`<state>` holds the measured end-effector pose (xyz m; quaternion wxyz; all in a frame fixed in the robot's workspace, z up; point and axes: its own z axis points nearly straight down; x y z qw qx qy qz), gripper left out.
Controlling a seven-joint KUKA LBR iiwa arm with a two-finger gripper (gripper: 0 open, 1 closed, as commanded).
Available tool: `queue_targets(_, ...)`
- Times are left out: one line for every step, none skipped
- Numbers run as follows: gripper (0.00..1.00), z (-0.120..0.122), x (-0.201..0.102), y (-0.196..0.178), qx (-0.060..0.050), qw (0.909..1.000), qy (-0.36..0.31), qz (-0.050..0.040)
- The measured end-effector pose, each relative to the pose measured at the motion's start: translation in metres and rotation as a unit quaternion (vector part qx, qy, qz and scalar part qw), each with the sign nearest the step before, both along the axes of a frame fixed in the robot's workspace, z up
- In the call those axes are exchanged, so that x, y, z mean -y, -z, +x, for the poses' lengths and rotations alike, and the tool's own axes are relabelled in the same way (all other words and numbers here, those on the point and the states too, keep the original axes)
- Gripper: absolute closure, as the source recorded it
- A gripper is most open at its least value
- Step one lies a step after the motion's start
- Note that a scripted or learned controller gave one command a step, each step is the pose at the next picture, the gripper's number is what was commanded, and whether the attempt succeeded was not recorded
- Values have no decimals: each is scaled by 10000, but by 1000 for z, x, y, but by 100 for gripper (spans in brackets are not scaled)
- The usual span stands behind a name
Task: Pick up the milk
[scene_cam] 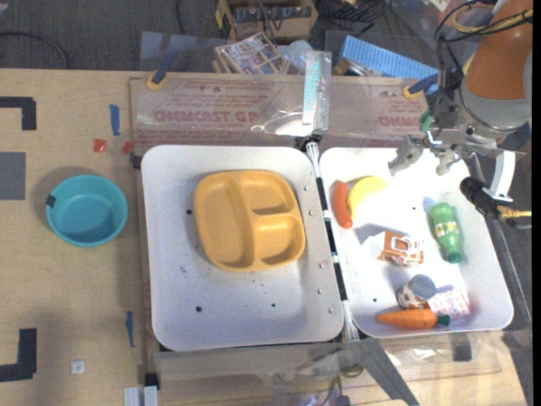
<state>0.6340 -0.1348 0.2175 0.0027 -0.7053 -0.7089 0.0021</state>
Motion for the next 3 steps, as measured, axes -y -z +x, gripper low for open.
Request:
queue_targets(0, -79, -39, 77, 2, 9926, -1212, 10)
queue_targets(0, -110, -7, 130, 86, 9959, -897, -10)
queue_targets(100, -109, -5, 123, 78, 9959, -900, -11)
